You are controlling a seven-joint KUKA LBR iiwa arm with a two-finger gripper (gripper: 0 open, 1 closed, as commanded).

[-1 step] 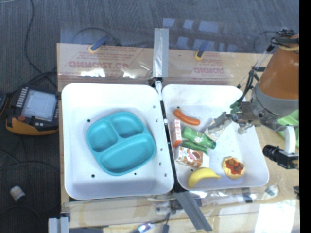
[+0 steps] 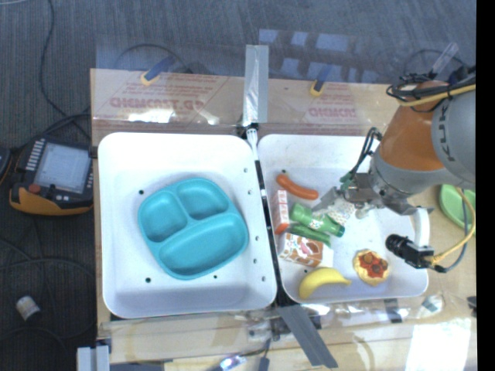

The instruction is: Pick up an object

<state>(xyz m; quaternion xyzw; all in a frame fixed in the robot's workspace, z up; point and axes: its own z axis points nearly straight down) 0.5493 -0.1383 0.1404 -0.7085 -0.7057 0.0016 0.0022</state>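
Claw (image 2: pixel 346 199) down in right bin (image 2: pixel 325 149), over green bottle (image 2: pixel 317 222); can't tell if gripping or released, tips blurred. Nearest cam: banana (image 2: pixel 322 281) by front wall, small pizza toy (image 2: pixel 371 266) just right of it. Behind those, red-white packet (image 2: pixel 301 249), then green bottle lying flat, touching packet. Red-white stick pack (image 2: pixel 282 210) along divider wall. Farther back, orange hotdog (image 2: pixel 297 187), apart from rest. Left bin (image 2: pixel 124 284) w/ teal divided tray (image 2: pixel 193 226). Handheld pendant (image 2: pixel 50 178) on floor far left.
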